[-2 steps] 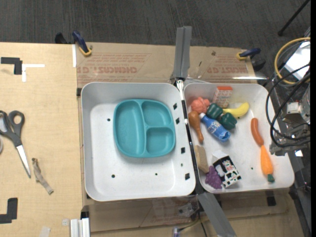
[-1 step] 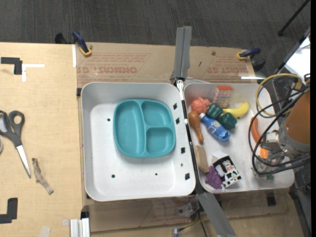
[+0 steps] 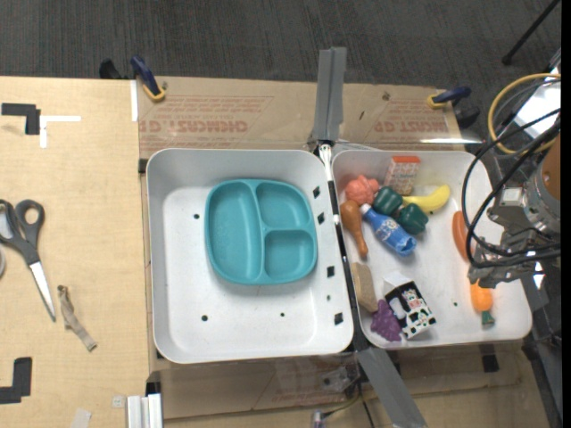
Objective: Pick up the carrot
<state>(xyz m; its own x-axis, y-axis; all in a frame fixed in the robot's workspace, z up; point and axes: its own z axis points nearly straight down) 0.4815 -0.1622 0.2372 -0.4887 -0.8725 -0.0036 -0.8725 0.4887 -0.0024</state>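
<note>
The carrot (image 3: 482, 299) is a small orange piece with a green tip. It lies near the right wall of the right bin (image 3: 446, 328). My gripper (image 3: 496, 273) hangs right over the carrot's upper end, at the end of the arm that comes in from the right with black cables looped around it. The gripper's dark body hides where it meets the carrot, so I cannot tell whether it has hold of it.
The right bin also holds an orange-red piece (image 3: 458, 234), a banana (image 3: 426, 200), a blue bottle (image 3: 390, 232), a drumstick (image 3: 354, 224), a small box (image 3: 404, 173), purple grapes (image 3: 385, 321) and a cow-patterned carton (image 3: 412, 308). A teal divided plate (image 3: 261, 231) lies in the left bin. Scissors (image 3: 27, 243) lie at the far left.
</note>
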